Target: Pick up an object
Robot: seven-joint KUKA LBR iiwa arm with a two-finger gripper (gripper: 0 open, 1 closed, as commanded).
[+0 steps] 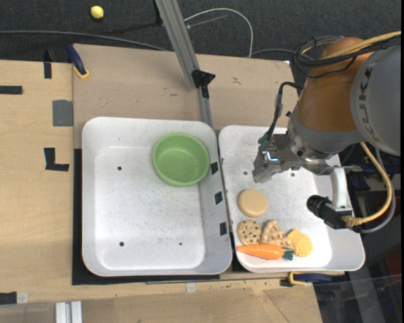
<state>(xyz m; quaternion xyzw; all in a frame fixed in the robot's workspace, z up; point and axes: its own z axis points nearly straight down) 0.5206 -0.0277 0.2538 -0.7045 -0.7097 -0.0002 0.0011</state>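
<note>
Where claw [264, 171] hovers, cookie [253, 203] below

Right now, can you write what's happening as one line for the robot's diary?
gripper: over right bin, above tan disc | carrot, corn: near front | green bowl: left bin

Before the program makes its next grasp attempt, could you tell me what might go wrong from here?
1. The tan round piece, lattice cookie, carrot and corn crowd the right bin's near corner, so a descent could nudge neighbours or catch two at once.
2. The end effector hangs above bare floor, short of the tan piece; closing there likely grasps nothing.
</note>
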